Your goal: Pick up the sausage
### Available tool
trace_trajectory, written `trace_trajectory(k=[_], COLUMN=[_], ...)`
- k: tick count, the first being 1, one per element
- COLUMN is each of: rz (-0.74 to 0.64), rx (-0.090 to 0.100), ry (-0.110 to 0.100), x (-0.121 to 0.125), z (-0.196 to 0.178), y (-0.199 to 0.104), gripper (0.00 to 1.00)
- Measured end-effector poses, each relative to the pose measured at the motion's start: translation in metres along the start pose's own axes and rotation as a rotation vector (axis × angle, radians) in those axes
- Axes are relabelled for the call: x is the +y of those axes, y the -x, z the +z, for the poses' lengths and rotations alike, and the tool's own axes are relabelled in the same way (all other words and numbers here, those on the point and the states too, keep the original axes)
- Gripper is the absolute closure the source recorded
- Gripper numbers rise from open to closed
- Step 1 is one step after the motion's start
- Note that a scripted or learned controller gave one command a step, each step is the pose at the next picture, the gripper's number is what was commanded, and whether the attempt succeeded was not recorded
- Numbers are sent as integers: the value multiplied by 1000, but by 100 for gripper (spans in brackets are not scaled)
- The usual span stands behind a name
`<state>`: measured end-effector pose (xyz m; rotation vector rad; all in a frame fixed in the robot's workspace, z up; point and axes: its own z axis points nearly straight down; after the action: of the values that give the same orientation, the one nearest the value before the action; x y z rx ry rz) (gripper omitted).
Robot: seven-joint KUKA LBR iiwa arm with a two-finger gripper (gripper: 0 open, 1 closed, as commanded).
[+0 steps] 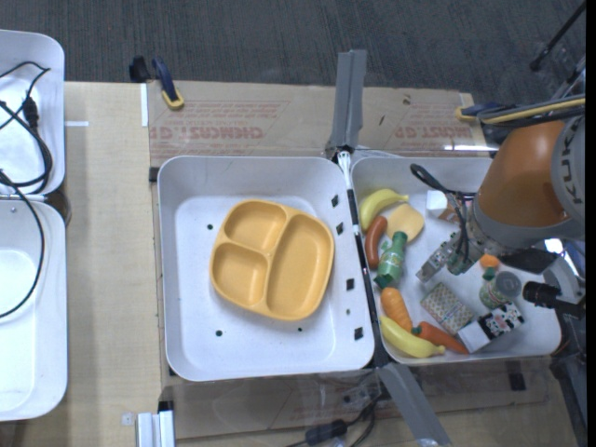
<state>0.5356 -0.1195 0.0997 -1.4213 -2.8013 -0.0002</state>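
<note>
Sausage (374,240) is lying in the right bin (549,343), close against that bin's left wall, in its upper-left part. Its long axis is running nearly up and down in the view, leaning slightly, with the upper end tipping right toward the banana (380,202) and the lower end pointing down at the carrot (396,307). A green bottle (392,257) is lying just beside it on the right, roughly parallel. A yellow wedge (407,220) is sitting to the upper right of it.

Arm (526,189) is reaching in from the right, its orange band hanging over the right bin's upper-right part. Gripper (445,259) is pointing down and left into the middle of the bin, well apart from the sausage, with the green bottle lying between them. Nothing is showing between its fingers; whether they are spread or pressed together cannot be told.

A grey patterned block (447,305) is lying just below the gripper. A second banana (410,340) is resting along the bin's lower edge.

Left bin (186,343) is carrying a yellow divided plate (272,259), sitting near its middle.
</note>
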Motion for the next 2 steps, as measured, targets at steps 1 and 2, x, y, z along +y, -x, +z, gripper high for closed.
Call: trace_trajectory(k=[1,2], rz=[0,-70], rx=[0,0], ry=[0,0], x=[0,-44], z=[0,-59], y=[0,-37], gripper=[0,0])
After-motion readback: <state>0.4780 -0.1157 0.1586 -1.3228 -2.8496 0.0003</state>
